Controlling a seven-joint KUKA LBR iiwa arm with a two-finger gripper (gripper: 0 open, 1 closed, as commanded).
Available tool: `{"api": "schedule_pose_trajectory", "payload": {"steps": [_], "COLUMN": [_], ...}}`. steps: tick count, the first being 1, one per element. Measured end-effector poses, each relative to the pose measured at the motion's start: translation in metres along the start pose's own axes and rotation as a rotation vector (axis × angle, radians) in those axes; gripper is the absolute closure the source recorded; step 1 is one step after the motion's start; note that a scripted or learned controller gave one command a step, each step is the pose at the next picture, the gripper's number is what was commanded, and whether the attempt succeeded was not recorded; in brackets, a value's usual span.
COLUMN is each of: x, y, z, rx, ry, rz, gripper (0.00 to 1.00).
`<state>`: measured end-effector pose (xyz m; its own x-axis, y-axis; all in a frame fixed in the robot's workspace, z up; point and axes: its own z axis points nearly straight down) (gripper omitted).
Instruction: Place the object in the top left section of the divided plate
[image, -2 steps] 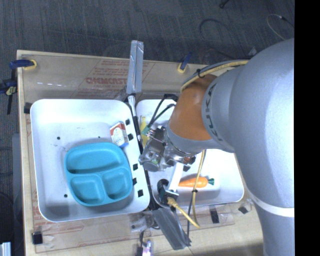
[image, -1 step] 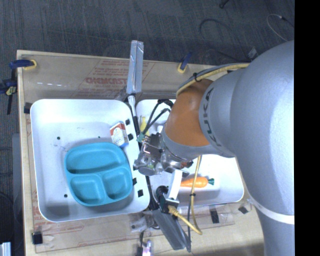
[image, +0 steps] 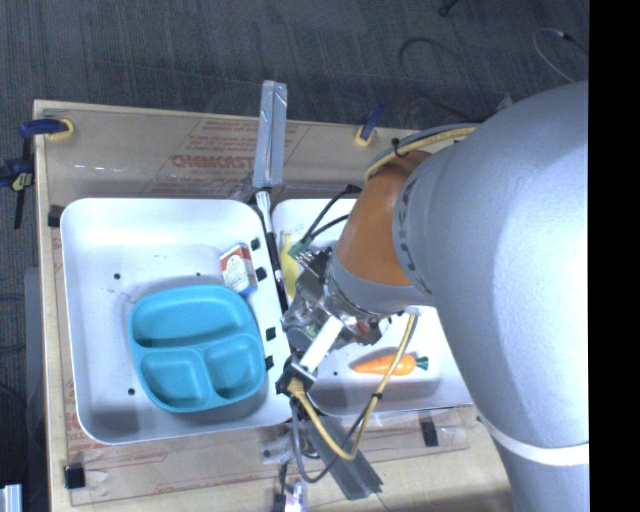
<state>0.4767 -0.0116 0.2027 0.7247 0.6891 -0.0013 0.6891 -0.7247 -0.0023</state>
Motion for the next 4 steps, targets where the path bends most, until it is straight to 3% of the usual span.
{"api": "schedule_pose_trajectory", "payload": {"steps": [1, 2, 3, 4], "x": [-0.034, 0.036, -0.004, -0.024], "y": [0.037, -0.039, 0.025, 0.025], "z": [-0.12, -0.097, -0.208, -0.167], "rx": [-0.003, 0.001, -0.008, 0.0], "ry": [0.003, -0.001, 0.007, -0.001], "rz": [0.151, 0.054, 0.233, 0.126], "gripper": [1.0, 1.0, 1.0, 1.0]}}
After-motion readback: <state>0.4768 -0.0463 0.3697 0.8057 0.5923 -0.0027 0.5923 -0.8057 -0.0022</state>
